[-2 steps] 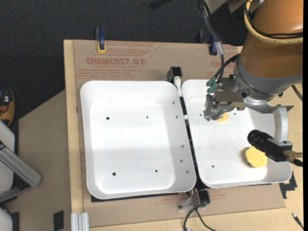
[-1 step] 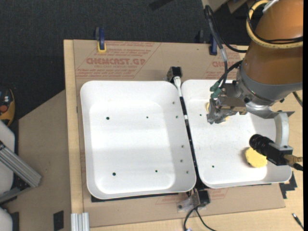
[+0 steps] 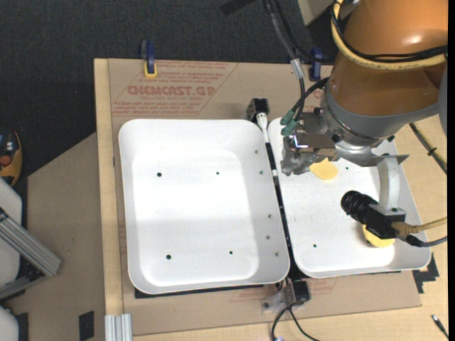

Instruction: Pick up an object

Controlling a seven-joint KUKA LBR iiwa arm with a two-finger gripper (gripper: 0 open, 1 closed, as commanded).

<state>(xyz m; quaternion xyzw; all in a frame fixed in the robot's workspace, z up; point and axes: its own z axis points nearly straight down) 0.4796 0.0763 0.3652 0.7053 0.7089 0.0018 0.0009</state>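
Yellow flat piece (image 3: 326,170) sat in the right bin (image 3: 320,244), toward its far-left corner and just beside the hand (image 3: 293,160). Hand was low over that bin, close to the wall shared with the left bin (image 3: 199,212). The wrist blocked the view, so I couldn't tell if it was open or closed, and nothing was visibly gripped. Placement read as a grab set-up, slightly left of the piece. Second yellow piece (image 3: 379,239) lay front-right, partly hidden. Both bins sat on the desk (image 3: 178,105).
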